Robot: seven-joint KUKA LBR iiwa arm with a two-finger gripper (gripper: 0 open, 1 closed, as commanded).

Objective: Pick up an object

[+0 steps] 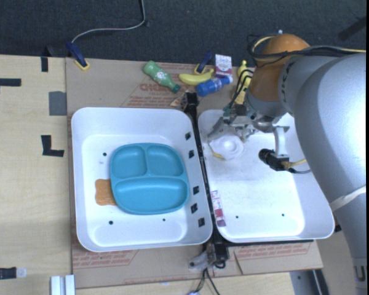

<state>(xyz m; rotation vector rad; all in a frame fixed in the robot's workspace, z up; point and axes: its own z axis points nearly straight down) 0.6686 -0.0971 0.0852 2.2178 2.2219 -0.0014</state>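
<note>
Now the pincer [232, 123] hung low over the far left corner of the right bin [295, 226], and from where I stood I could not tell its state, the metal being too tangled with the wrist above it. Just beneath it, a touch toward the bin's near edge, sat a small white cup-like object [226, 146], pale against the white floor and hard to make out. It looked roundish, so I could name no long axis for it nor any way it pointed. A small yellowish scrap [217, 156] lay touching its left side, close to the wall between the bins. I judged the coming move to be a short drop, nearly straight down and slightly toward the near edge. The left bin [86, 226] held a blue divided tray [149, 178] lying over a tan slab [103, 192], well apart from the arm
</note>
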